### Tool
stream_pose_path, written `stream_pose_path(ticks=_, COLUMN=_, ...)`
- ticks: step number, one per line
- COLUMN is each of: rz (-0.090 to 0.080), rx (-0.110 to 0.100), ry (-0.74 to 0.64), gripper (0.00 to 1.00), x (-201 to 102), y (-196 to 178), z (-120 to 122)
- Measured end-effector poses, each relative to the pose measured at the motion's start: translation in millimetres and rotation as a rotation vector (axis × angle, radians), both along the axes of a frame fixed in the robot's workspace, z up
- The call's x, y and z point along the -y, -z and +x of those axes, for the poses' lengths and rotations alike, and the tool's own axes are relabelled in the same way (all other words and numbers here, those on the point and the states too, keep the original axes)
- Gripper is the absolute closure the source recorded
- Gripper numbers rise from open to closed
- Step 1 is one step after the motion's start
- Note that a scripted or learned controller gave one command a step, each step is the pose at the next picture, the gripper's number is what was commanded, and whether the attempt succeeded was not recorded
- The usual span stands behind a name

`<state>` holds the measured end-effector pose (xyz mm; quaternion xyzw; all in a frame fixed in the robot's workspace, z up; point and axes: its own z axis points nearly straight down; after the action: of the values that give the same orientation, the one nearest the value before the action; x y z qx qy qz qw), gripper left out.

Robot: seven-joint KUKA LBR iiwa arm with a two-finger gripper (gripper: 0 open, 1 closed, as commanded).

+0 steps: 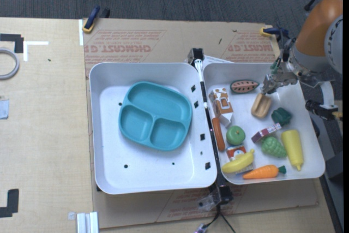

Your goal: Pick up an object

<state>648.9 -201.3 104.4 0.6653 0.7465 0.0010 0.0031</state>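
Hanging tilted from clenched jaws (pixel 269 86) over the right bin (pixel 308 172): a tan, stubby bread roll (pixel 261 106).

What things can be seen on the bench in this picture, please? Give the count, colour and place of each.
bins: 2, white, side by side
divided plate: 1, teal, left bin
toy foods: right bin, including
carrot: 1, orange, near edge
banana: 1, yellow, beside carrot
apple: 1, green, middle
corn: 1, yellow, right side
bread piece: 1, tan, under gripper
cardboard sheet: 1, brown, beneath bins
gripper: 1, grey, over right bin's far part
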Motion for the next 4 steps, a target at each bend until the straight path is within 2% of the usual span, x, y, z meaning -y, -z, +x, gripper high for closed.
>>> stream_pose_path(ticks=1, rz=0.0, rx=0.0, ry=0.0, gripper=0.0, x=0, y=0, z=0)
stream_pose_path(ticks=2, rz=0.004, rx=-0.007, ry=0.246, gripper=0.0, x=-82, y=0, z=-5)
stream_pose_path(ticks=3, rz=0.004, rx=-0.006, ry=0.651, gripper=0.0, x=-102, y=12, z=10)
stream_pose_path(ticks=4, rz=0.004, rx=-0.007, ry=0.502, gripper=0.0, x=-106, y=12, z=-91)
